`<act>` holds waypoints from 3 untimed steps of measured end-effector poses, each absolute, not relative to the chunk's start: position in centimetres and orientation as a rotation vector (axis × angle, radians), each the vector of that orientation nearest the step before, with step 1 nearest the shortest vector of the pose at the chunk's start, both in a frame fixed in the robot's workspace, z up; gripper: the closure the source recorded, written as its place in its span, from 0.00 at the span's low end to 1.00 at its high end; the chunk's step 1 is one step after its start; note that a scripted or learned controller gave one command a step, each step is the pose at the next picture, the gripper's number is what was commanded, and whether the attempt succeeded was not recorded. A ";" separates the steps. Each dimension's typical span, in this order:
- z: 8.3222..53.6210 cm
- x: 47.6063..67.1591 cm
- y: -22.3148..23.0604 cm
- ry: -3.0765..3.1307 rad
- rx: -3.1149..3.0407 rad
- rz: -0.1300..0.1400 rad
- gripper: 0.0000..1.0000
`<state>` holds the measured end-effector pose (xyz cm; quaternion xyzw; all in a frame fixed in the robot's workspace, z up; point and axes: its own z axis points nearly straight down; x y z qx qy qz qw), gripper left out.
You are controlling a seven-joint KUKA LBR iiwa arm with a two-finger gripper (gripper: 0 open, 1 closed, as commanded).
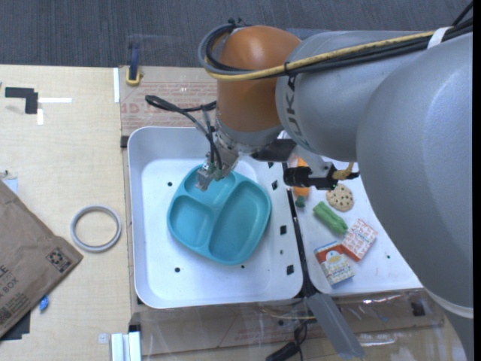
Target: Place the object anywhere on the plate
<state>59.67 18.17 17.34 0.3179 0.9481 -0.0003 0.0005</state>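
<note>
One plate [219, 219], one claw [208, 176], perhaps touching

Cardboard box [22, 265] — "BOX" fragment legible.

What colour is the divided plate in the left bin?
Teal blue, plain with no pattern. The plate shows in the camera view, lying in the left bin.

Pincer [208, 176] low, arm overhead
</note>
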 end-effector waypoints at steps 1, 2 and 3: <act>26.5 58.2 18.2 2.994 0.946 0.000 1.00; 29.1 54.7 18.1 2.885 1.244 -0.004 1.00; 32.8 61.8 13.2 2.921 1.151 -0.002 1.00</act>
